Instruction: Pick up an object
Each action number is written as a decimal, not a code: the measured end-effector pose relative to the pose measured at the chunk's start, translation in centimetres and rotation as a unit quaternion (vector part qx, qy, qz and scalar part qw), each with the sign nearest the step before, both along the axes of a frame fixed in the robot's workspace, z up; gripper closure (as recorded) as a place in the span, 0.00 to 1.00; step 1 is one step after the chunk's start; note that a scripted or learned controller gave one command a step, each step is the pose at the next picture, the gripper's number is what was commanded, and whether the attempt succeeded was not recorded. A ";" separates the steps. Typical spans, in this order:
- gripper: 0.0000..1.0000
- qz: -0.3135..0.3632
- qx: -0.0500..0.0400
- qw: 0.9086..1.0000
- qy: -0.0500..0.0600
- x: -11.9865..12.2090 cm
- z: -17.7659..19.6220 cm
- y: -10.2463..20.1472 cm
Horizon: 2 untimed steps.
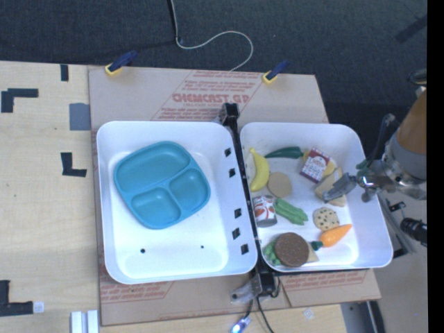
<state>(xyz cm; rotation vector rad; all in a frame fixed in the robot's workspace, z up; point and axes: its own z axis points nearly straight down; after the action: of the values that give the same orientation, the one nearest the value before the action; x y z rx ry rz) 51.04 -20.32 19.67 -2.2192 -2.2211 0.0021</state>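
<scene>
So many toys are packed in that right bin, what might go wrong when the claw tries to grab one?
The claw hangs over a tight cluster: the red box, a yellow block and the cookie lie close together, so it may nudge or pinch two at once. The carrot lies near the right bin's rim, which might block a clean approach. Flat pieces like the cookie may slip free.

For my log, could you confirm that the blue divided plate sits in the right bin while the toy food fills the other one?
Not quite: the camera view shows the blue divided plate in the left bin; the toy food, such as the banana, fills the right bin.
</scene>
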 end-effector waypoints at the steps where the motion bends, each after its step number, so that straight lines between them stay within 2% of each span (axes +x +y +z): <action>1: 1.00 0.001 0.000 1.000 0.000 0.0 1.0 0.1; 2: 1.00 0.005 0.000 1.000 -0.005 0.0 10.1 7.4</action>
<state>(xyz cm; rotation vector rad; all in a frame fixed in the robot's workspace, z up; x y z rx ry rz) 51.02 -12.90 29.78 -2.2142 -2.2363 -0.0099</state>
